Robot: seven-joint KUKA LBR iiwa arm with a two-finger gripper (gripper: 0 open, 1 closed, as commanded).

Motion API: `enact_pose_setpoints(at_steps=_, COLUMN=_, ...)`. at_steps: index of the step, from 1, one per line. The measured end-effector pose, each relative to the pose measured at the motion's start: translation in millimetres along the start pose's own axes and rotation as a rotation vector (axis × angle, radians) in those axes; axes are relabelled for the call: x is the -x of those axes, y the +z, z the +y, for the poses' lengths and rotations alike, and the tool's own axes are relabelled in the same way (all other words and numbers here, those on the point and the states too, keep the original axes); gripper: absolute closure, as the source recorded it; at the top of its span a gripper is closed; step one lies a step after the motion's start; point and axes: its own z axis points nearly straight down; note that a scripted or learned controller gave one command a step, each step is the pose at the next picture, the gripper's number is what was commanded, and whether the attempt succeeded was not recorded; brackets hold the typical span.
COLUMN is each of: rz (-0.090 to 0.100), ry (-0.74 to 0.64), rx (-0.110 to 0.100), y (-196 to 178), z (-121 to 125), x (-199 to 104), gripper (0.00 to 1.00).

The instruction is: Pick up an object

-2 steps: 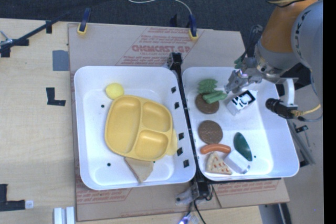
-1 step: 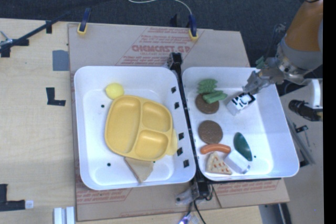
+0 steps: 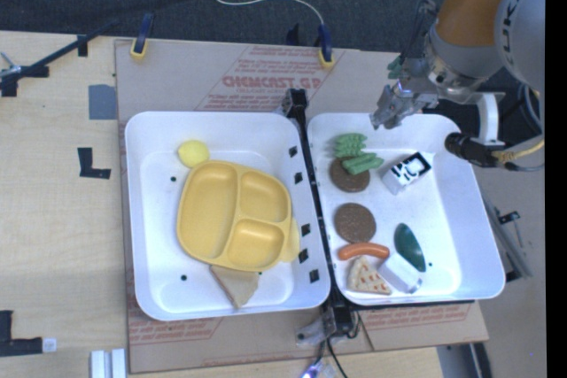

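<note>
Left bin (image 3: 142,190): yellow divided tray (image 3: 235,215), yellow ball (image 3: 193,153) at its 11 o'clock. Right bin (image 3: 469,217): green toy (image 3: 356,153) atop brown disc (image 3: 350,177), black-and-white block (image 3: 407,170), second brown disc (image 3: 354,222), sausage (image 3: 364,251), pizza slice (image 3: 368,279), dark green piece (image 3: 409,245). Pincer (image 3: 390,112) above far rim; spread or pressed together, cannot tell. Nothing seen held. Likeliest target, by judgement: green toy, at 7 o'clock from pincer, long axis roughly 3-to-9.

One fixed overhead camera, slanted down over both bins (image 3: 142,190)
</note>
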Motion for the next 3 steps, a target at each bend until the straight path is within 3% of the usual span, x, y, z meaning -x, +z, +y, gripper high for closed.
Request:
enact_pose_setpoints(at_steps=1, rz=-0.002, ry=0.007, rx=-0.005, y=2.8, z=-2.4, x=5.2, gripper=0.00)
enact_pose_setpoints(at_steps=2, rz=-0.003, ry=0.010, rx=-0.008, y=42.4, z=14.9, x=25.7, gripper=0.00)
enact_pose_setpoints(at_steps=3, rz=-0.003, ry=0.010, rx=-0.008, y=77.9, z=12.8, x=40.9, gripper=0.00)
